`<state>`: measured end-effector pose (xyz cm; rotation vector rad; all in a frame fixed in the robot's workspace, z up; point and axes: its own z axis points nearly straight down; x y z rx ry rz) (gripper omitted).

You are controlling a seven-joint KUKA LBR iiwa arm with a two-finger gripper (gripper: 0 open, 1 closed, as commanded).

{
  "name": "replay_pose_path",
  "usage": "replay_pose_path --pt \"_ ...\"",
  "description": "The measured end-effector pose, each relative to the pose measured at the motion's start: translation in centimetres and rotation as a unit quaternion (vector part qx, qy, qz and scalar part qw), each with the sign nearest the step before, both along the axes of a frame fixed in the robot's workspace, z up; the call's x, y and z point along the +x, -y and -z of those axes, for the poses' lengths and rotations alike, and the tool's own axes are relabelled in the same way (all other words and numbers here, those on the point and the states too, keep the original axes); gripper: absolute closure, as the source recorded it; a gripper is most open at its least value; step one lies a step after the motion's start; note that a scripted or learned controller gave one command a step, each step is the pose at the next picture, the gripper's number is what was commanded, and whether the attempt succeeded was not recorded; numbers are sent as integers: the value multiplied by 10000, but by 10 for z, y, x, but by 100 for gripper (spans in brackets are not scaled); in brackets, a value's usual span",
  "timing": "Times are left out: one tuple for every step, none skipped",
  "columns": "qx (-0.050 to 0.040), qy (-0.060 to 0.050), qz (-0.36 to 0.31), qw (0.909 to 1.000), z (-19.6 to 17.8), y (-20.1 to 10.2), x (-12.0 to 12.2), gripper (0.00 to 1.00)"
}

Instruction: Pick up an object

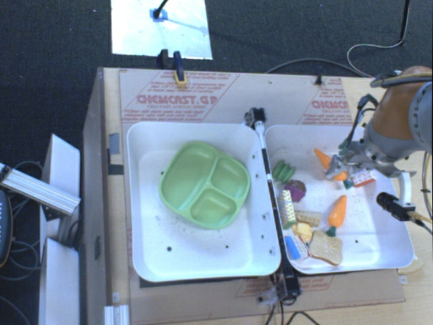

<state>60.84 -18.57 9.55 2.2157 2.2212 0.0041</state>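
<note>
The one camera is fixed above the bench (203,90) and looks down at a slant on both white bins (145,181), from some distance.

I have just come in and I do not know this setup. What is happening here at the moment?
A grey robot arm with an orange band reaches in from the right, and its gripper is low in the right bin, near a small orange toy. Whether it holds anything cannot be told. More toy food lies in that bin, among it a carrot, a purple piece and a slice of bread. The left bin holds a green divided plate.
</note>
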Motion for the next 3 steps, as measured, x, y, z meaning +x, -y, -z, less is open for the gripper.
replay_pose_path --pt "4 0 -8 10000 -90 -56 -3 100" --pt "8 -10 -9 10000 -136 -117 -39 100" --pt "9 -20 -8 10000 -150 -167 -122 100"
